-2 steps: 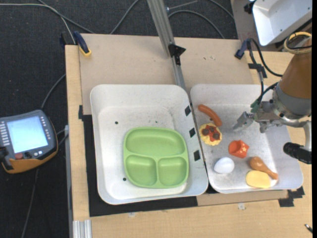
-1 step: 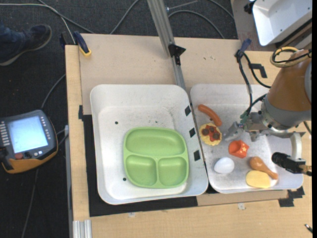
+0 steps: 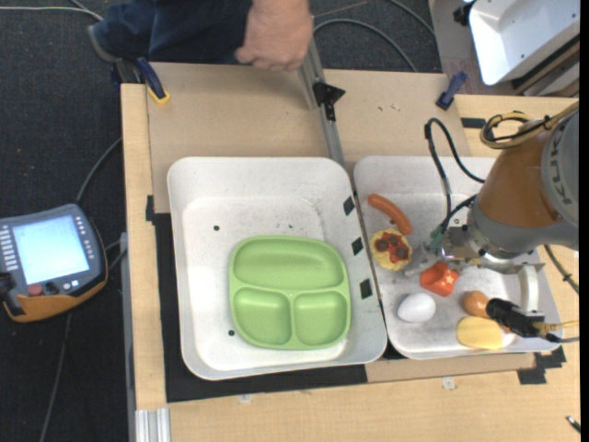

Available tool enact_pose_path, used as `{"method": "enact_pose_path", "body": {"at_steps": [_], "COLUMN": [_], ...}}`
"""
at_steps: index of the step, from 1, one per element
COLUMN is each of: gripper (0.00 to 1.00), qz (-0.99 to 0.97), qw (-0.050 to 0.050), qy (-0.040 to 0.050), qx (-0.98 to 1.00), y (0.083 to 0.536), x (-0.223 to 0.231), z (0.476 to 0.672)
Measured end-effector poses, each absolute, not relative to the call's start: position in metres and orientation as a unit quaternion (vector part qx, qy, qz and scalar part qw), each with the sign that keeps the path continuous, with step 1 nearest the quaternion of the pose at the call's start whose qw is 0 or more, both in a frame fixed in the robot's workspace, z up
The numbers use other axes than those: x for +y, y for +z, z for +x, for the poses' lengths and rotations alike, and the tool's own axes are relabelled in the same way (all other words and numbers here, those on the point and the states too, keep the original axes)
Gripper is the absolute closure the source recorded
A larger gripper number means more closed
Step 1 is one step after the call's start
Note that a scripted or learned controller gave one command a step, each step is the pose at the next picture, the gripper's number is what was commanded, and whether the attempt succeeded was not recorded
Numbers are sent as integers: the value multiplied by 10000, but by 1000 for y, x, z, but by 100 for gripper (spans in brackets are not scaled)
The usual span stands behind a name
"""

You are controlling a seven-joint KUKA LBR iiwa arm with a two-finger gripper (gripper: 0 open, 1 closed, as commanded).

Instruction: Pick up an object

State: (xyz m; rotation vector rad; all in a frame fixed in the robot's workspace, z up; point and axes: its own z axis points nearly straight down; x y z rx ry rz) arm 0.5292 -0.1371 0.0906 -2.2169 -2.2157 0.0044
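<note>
The right white bin (image 3: 515, 175) holds several toy foods. An orange-red sausage (image 3: 389, 212) lies at its back left, with a small round tart (image 3: 391, 248) just in front of it. Further forward are a red-orange chunk (image 3: 440, 280), a white egg (image 3: 416, 308), a brown egg (image 3: 475, 302) and a yellow lemon-like piece (image 3: 483, 332). My gripper (image 3: 444, 252) hangs low over the bin's middle, directly behind the red-orange chunk and right of the tart. Nothing is visibly lifted.
The left white bin (image 3: 198, 247) carries a green divided plate (image 3: 290, 291). A person's hand (image 3: 274, 35) rests at the bench's far edge by a metal bar (image 3: 327, 122). A teach pendant (image 3: 48, 261) sits off the bench at left.
</note>
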Motion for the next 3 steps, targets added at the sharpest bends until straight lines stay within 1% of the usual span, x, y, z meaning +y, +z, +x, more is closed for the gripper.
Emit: {"method": "enact_pose_path", "body": {"at_steps": [1,2,3], "gripper": [100,100,100], "qz": [-7074,-7068,-7066], "qw": [7,-32,-34], "qy": [-5,-18,-20], "qx": [-7068,-7074,-7076], "y": [105,168,222], "x": [-137,-141,-142], "z": [531,532,534]}}
